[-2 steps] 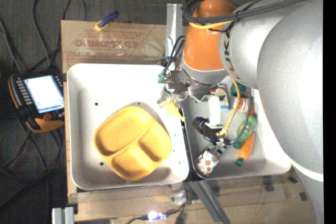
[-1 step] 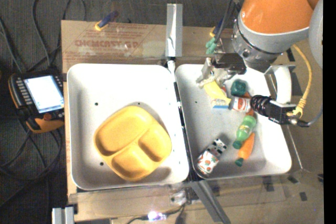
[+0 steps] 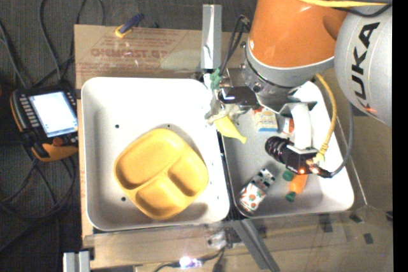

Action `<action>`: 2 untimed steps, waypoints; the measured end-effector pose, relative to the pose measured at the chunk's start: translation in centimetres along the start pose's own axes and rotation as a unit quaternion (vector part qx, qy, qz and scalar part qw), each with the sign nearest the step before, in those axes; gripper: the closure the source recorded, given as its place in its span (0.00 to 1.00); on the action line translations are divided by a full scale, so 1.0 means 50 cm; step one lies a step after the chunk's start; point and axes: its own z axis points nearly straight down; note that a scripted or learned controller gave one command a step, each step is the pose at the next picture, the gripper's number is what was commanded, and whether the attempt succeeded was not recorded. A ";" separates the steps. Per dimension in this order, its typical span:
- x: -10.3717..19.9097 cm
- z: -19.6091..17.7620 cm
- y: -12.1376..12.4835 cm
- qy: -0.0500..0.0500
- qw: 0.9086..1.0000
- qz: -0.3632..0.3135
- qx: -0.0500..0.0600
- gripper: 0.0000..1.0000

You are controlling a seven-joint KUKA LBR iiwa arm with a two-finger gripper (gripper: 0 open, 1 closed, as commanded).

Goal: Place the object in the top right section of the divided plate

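Gripper [image 3: 218, 109] sits upper centre of frame, over the shared wall between the left bin [image 3: 89, 137] and the right bin [image 3: 333, 191]. Jaw state: cannot tell, as the wrist body shadows that spot.

Task object, by my reading, is the yellow banana-like piece [image 3: 231, 130]. It lies or hangs just below and right of the gripper, on the right-bin side of the wall. It is possibly pinched at its upper tip, but this is not confirmed.

The yellow divided plate [image 3: 125, 162] is in the lower middle of the left bin, well apart from the gripper and rotated on the bin floor.

Risks from here:
- If the hold is only on the tip, or there is none, a sideways move leaves the piece in the right bin or snags it on the bin wall.
- Because the plate is rotated, its top right section faces the frame's right at a slant. A release aimed by bin axes could land on a divider ridge, so the piece rolls into the neighbouring section.
- The curved piece may tip out over the shallow plate rim if released high.
- The patterned tin [image 3: 254, 193] and the carrot-like toy [image 3: 294, 186] lie lower right, clear of the path.
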 end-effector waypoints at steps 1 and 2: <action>-0.055 0.044 -0.006 0.000 0.981 -0.194 -0.001 1.00; 0.098 0.033 0.085 0.001 0.986 -0.168 -0.001 1.00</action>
